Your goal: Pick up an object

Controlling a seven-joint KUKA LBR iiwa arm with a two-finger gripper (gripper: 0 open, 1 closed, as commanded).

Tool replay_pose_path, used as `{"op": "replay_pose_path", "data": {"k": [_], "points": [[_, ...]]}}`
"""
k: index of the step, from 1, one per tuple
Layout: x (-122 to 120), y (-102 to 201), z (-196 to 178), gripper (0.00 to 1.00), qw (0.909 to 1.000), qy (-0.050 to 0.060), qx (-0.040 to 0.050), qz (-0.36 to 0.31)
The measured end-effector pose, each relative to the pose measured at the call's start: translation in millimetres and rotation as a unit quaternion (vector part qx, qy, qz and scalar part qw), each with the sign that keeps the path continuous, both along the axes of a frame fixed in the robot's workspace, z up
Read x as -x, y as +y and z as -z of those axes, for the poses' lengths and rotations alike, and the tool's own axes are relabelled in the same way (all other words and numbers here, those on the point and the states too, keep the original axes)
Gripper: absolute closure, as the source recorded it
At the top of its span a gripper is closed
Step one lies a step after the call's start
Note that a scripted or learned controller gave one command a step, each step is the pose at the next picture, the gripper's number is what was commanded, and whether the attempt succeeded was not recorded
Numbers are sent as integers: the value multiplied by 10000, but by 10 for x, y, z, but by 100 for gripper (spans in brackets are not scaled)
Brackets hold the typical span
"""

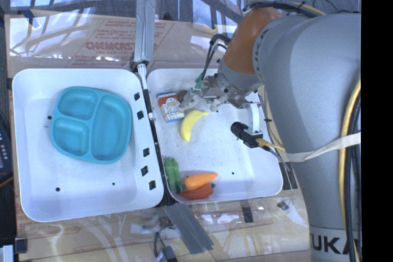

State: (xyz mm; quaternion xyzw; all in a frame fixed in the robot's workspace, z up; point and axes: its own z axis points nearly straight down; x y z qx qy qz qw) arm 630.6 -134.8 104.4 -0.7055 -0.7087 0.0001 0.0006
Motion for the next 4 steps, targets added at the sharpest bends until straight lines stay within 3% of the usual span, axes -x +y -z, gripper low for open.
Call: {"op": "replay_pose_path", "data": {"k": [1,2,3,4], "points": [[309,268,61,0,10000,-58,12,-35],[296,294,-46,100,10000,-60,-6,-72],[251,629,-1282,100,9990,-7,0,449],[217,455,-828,100,10000,25,-4,-55]]}}
